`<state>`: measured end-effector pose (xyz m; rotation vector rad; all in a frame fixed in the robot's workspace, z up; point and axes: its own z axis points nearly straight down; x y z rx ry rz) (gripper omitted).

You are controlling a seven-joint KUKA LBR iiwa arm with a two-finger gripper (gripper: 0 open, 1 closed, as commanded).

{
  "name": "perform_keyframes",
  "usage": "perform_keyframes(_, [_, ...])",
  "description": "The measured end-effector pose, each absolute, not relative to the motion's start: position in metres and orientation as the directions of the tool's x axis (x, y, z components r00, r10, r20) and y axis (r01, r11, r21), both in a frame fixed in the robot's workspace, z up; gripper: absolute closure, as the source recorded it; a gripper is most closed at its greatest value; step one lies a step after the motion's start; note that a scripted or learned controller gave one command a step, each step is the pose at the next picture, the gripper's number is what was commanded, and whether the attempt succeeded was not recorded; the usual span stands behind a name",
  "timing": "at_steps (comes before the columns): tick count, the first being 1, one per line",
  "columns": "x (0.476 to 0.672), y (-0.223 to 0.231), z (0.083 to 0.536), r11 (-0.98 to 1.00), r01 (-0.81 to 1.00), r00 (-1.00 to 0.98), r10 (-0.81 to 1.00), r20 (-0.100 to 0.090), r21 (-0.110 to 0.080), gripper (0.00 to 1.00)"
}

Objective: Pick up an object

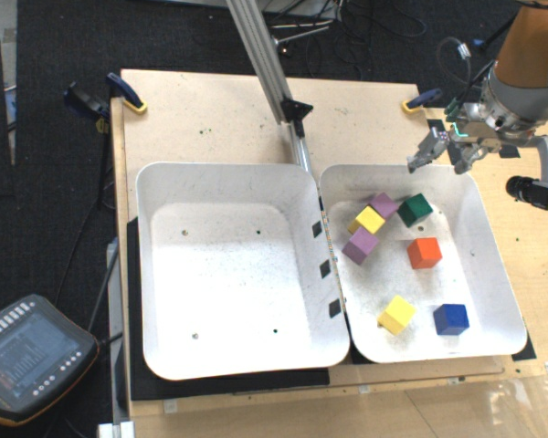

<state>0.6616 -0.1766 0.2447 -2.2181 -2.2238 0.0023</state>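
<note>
The right bin (490,245) holds several small blocks. A green cube (415,210) lies near its back, with a purple block (384,204) and a yellow cube (370,219) beside it. Another purple block (360,245) sits just below them. An orange cube (425,253) lies mid-bin. A second yellow cube (397,315) and a blue cube (450,318) rest near the front. My gripper (445,154) hovers over the bin's back rim, above and right of the green cube, fingers spread open with nothing between them.
The left bin (224,263) sits beside the right one. A slanted metal pole (260,48) crosses the back of the bench. Clamps (126,91) grip the bench's back corners. A pendant (27,359) lies at the lower left.
</note>
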Motion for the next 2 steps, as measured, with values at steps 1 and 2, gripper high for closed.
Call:
perform_keyframes(1, [0.665,-0.169,0.184,0.003,1.000,-0.003,1.000,0.001,-0.005,0.00])
perform_keyframes(2, [0.667,-0.170,0.140,0.003,1.000,-0.003,1.000,0.000,-0.004,0.00])
